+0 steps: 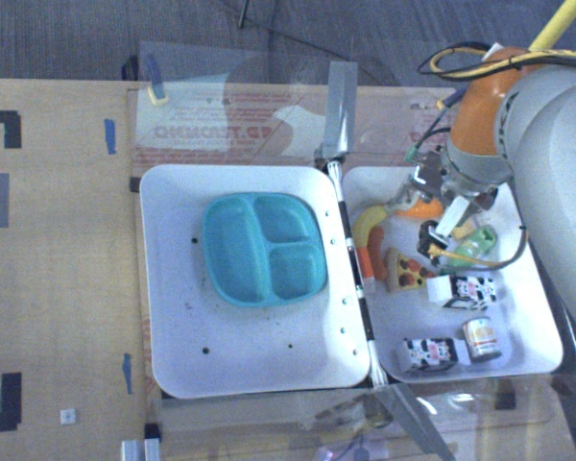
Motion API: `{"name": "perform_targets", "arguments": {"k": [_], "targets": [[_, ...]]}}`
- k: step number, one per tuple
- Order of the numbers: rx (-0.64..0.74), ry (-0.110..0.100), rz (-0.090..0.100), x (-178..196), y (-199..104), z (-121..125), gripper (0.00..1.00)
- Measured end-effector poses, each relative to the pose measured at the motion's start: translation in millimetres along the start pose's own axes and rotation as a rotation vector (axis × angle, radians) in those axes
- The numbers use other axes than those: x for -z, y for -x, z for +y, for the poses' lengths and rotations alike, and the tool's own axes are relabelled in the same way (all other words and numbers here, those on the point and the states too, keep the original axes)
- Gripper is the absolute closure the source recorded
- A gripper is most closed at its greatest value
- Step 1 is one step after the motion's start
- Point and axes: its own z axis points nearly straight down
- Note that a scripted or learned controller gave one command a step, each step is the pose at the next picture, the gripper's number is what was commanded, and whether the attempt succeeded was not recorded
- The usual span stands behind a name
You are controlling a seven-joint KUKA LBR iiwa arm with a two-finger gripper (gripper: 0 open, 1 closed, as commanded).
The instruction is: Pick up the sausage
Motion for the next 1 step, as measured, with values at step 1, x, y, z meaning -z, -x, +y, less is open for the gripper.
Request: {"name": "perform_targets", "arguments": {"k": [1], "targets": [[-0.188,0.022,0.008,0.0,37.4,-53.9,0.00]]}}
